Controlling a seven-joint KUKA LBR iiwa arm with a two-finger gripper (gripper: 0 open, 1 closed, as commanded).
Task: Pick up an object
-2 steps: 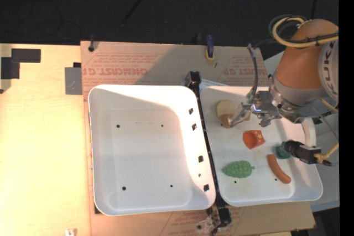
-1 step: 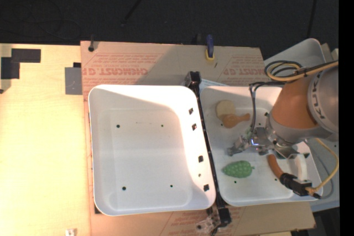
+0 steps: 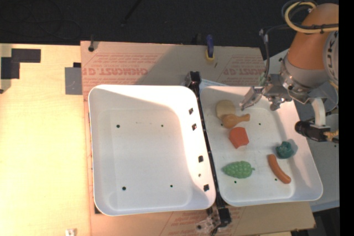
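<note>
White right bin [image 3: 310, 188] holds five objects, one of each; the hand [image 3: 250, 100] hovers open, holding nothing.

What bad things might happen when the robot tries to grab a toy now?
1. The end effector hovers by the tan drumstick, which is rounded, so it might slip away.
2. The red block lies right below the drumstick, so a grab may bump it.
3. The drumstick sits near the right bin's inner wall, so the end effector could hit that wall.
</note>
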